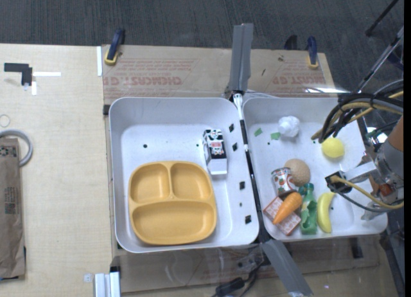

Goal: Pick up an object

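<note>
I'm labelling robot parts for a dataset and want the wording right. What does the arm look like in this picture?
The arm comes in at the right edge as a grey metal body with touches of orange near its wrist. A bundle of black cables arcs out from it. Detail at its tip is too blurred to tell.

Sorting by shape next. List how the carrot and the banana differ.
The carrot is orange; the banana is yellow. The carrot is straight and tapered; the banana curves. The carrot lies slanted across a red box; the banana lies on the floor of the right bin. Both are long and share that bin.
</note>
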